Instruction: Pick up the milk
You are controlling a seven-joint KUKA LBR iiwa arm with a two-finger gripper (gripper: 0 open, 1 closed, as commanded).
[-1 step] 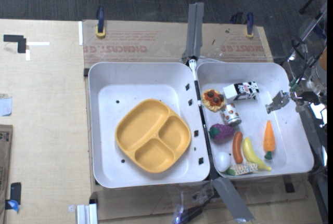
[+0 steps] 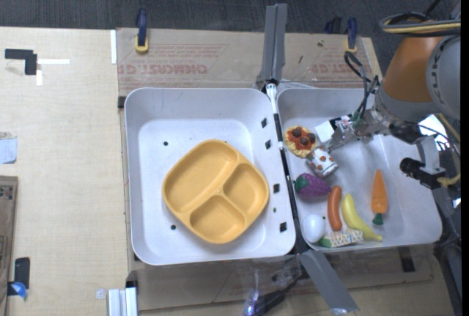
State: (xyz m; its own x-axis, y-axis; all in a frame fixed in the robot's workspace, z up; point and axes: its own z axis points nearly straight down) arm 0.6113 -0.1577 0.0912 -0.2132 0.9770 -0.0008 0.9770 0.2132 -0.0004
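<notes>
Camera view shows the gripper low in the right bin, just above the milk carton; whether it is apart or together, I cannot tell. The pizza slice and grapes crowd the carton, so it could get nudged or the wrong thing grabbed. Cardboard print reads reversed, illegible.

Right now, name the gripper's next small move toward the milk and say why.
Probably a short descent toward the near-left: the gripper sits just up and right of the milk, which lies tilted in the right bin between the pizza slice and grapes.
</notes>
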